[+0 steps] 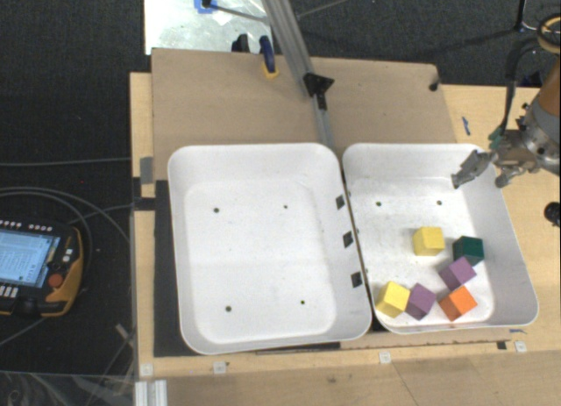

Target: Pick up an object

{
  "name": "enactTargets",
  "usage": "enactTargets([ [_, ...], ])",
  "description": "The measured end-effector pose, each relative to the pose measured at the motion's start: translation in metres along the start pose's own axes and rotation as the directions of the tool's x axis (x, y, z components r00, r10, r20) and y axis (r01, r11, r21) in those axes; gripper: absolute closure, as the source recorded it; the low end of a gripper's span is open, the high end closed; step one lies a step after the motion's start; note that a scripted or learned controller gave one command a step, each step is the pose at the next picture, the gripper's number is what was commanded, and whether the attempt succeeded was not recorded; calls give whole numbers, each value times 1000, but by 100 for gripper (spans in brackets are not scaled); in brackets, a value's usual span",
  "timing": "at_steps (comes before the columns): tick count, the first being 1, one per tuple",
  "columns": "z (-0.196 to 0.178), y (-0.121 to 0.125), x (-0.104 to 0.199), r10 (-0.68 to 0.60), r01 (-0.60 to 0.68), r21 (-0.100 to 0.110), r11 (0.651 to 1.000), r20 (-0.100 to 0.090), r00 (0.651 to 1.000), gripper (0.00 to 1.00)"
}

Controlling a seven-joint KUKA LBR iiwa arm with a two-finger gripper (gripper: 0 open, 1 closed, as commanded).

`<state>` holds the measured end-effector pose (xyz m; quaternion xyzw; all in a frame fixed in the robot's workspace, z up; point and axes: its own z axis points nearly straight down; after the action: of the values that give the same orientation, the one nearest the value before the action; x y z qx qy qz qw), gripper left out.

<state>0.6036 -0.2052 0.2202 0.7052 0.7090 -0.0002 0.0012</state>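
Several small cubes lie in the near right part of the right bin (386, 167): a yellow cube (429, 240), a dark green cube (469, 249), a purple cube (457, 271), an orange cube (458, 302), a second purple cube (421, 300) and a second yellow cube (394, 298). My gripper (480, 178) hangs over the bin's far right edge, above and to the right of the cubes. It is open, with nothing between its spread fingers.
The left bin (254, 246) sits beside the right one, joined by black clips along the shared wall. A grey pole (289, 32) slants across the back of the bench. A teach pendant (35, 259) lies on the floor at left.
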Motion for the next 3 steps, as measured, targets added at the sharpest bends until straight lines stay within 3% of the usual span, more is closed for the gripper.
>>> enactTargets([
  [1, 134, 4, 47, -2, 2, 6, 1000, -4, 1000, 0],
  [2, 130, -56, 64, 5, -5, 5, 1000, -4, 1000, 0],
  [3, 119, -53, 63, 2, -2, -2, 1000, -2, 1000, 100],
])
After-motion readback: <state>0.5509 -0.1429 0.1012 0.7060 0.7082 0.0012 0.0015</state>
